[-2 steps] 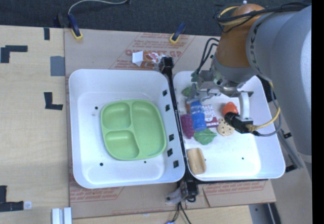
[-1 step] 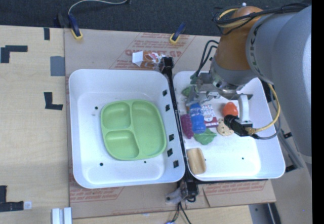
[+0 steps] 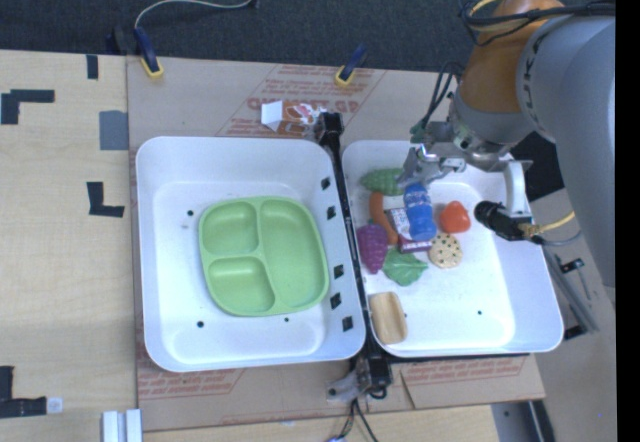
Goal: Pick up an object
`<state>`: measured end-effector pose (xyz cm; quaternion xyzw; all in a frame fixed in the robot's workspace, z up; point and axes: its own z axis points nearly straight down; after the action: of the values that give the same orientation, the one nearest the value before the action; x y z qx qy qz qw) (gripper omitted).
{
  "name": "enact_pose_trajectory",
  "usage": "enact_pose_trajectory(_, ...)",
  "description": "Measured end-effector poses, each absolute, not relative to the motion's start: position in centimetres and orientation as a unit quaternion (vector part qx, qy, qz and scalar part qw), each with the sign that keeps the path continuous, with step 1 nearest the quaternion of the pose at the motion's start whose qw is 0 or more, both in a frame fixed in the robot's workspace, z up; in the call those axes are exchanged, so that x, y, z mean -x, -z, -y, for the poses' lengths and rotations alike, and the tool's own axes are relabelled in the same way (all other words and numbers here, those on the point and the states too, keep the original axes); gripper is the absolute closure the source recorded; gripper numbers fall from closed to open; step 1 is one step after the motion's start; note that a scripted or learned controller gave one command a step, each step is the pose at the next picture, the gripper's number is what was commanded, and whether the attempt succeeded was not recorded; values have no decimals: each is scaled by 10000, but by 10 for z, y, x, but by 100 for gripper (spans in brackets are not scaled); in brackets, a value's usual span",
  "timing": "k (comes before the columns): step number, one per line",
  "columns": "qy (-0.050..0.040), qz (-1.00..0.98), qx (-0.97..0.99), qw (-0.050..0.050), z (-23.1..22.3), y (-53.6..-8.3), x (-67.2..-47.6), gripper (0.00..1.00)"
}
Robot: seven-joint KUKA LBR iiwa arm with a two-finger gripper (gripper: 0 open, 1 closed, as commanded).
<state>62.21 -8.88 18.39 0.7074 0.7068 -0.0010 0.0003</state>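
My gripper hangs over the back of the right bin, just above a blue packet and beside a green leafy toy. Around the packet lie a red tomato, a speckled cookie, purple grapes, an orange carrot and a second green piece. A bread roll rests alone near the bin's front left corner. I see nothing held by the gripper.
The left bin holds a green divided plate. A black divider runs between the bins. The arm's grey body and orange band lean in from the right. A small wrapper lies on the cardboard behind the bins.
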Motion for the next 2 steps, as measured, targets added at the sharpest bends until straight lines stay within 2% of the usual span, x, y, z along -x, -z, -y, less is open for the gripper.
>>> enact_pose_trajectory(1,4,-7078,-7064,-2,67,-184,-668,0)
enact_pose_trajectory(2,-9,-7077,-7065,15,96,-103,-618,0)
